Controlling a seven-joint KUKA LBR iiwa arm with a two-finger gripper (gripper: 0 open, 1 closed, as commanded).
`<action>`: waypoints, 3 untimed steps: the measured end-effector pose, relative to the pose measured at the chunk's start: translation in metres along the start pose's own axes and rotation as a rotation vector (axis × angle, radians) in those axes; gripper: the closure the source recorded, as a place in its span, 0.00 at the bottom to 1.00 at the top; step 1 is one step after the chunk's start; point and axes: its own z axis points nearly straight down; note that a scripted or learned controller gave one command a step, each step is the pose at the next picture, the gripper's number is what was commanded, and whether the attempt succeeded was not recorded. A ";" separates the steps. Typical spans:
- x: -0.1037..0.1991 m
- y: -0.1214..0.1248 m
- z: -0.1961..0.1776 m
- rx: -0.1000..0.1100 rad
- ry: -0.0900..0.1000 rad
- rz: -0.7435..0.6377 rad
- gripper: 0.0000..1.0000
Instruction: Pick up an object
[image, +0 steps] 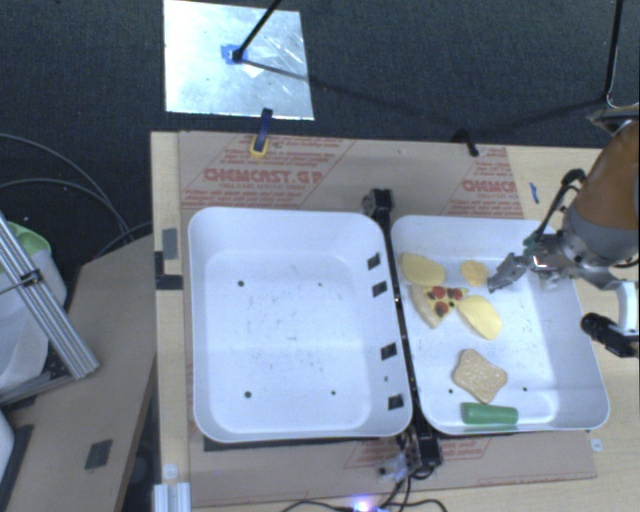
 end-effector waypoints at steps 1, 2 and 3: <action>-0.017 -0.066 0.063 0.015 0.006 0.003 0.00; -0.016 -0.107 0.060 0.010 0.005 0.001 0.00; -0.016 -0.103 0.049 0.004 0.004 -0.002 1.00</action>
